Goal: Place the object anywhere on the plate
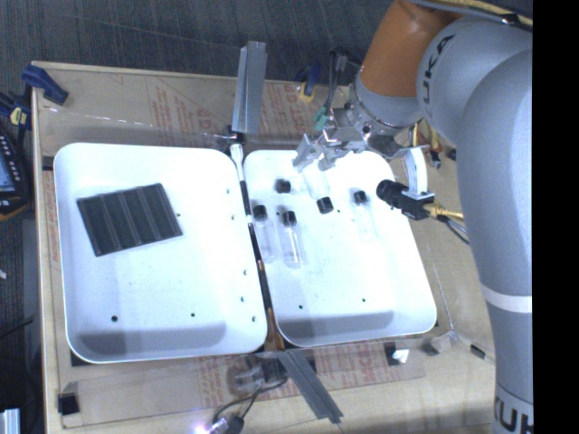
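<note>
White plastic everywhere: 2 shallow bins side by side, and the claw [318, 155] hovers over the far edge of the right bin [412, 310], its 2 fingers spread apart with nothing between them. Just below the claw lie clear vials with black caps, 5 caps showing; the nearest vial [317, 188] sits directly under the fingers, and 2 more [291, 240] lie side by side further down and to the left. Well off to the claw's left, the dark ribbed plate [128, 218] rests flat in the left bin [136, 342].
</note>
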You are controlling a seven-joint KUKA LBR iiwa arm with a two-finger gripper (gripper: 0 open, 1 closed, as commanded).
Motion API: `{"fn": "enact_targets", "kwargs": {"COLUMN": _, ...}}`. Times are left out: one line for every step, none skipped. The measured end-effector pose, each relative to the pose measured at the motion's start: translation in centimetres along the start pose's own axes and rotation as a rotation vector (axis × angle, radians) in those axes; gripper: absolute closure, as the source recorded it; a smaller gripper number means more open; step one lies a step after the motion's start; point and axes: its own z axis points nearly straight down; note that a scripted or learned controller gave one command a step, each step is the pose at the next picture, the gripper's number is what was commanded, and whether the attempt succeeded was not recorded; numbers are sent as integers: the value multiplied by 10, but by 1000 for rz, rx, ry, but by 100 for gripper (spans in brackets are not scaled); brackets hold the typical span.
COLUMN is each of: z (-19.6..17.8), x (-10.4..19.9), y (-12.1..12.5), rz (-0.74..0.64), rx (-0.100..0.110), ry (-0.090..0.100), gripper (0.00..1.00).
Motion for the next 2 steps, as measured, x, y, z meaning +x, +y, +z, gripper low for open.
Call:
{"fn": "enact_targets", "kwargs": {"z": 20, "x": 72, "y": -65, "rz": -15, "rx": 3, "ry": -1, "gripper": 100}}
{"fn": "enact_targets", "kwargs": {"z": 15, "x": 127, "y": -129, "rz": -10, "rx": 4, "ry": -2, "gripper": 100}}
